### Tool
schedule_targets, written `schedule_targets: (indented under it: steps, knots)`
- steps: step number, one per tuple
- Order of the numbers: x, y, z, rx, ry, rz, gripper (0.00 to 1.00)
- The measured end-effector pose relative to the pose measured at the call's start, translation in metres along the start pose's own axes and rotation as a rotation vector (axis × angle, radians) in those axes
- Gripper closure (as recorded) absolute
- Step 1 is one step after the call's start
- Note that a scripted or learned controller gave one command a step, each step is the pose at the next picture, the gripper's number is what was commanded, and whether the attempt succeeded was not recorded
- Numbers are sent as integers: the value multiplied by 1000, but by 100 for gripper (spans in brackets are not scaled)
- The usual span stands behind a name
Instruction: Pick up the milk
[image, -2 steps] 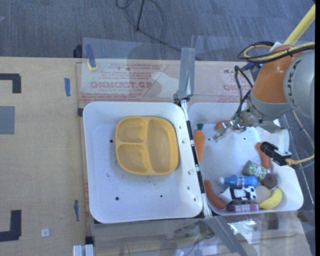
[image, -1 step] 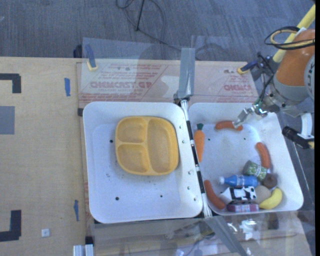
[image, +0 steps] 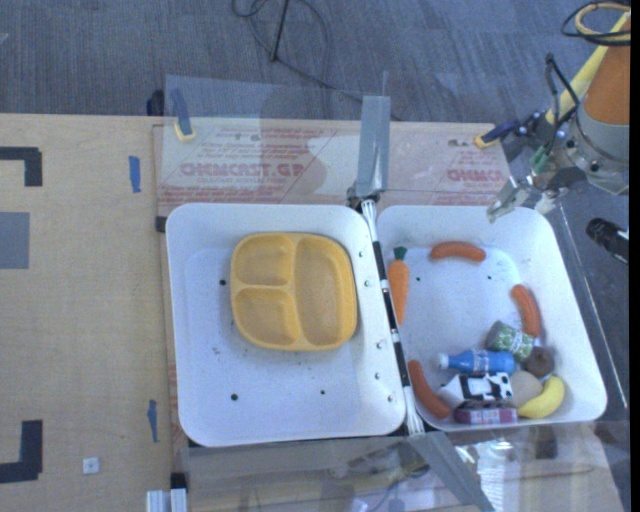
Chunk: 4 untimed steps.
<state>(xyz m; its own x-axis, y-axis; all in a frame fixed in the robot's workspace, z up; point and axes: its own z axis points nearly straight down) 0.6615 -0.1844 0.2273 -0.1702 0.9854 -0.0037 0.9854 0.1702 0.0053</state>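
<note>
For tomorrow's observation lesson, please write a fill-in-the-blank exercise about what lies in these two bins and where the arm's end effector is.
1. The yellow divided plate lies in the ____ bin.
2. The milk carton, with its cow pattern, lies just below the blue ____.
3. The carrot lies along the right bin's ____ wall.
4. The end effector is at the right bin's ____ corner, well away from the milk carton.

Missing words: left; bottle; left; top right
</note>
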Motion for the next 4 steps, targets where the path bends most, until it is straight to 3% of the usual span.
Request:
schedule_targets:
  steps: [1, 2, 3, 4]
  knots:
    - [1, 2, -11, -4, -4, -4, 100]
    - [2, 2, -11, -3, -3, -5, 0]
    - [51, -71, 122, 3, 4, -270, 0]
    - [22, 8, 140, 5, 1, -233, 0]
